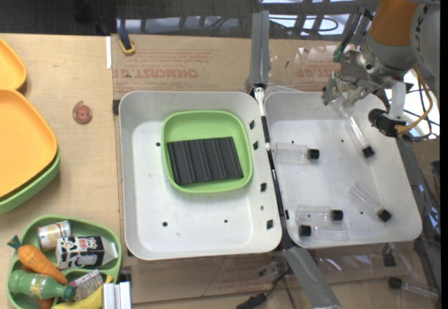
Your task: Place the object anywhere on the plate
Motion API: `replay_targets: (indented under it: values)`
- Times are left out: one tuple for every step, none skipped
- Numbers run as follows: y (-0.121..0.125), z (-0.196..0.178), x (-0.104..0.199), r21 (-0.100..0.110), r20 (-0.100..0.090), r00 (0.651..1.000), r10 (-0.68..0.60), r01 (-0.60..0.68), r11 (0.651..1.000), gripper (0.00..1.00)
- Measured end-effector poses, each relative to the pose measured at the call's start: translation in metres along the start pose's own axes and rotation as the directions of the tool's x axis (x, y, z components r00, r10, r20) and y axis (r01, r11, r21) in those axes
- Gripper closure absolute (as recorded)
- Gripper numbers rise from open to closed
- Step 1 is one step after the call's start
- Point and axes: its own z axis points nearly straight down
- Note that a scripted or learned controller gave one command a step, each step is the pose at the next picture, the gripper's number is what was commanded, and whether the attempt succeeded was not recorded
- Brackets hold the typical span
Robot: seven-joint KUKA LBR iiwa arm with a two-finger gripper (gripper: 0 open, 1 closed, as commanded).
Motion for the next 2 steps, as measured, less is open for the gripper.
replay_targets:
  values:
    - [-0.062, 0.009, 0.031, 0.001, -0.001, 0.995, -0.1, 0.1, 0.995, 1.0]
    - [-0.113, 0.009, 0.067, 0.001, -0.001, 0.993, -0.116, 0.116, 0.993, 1.0]
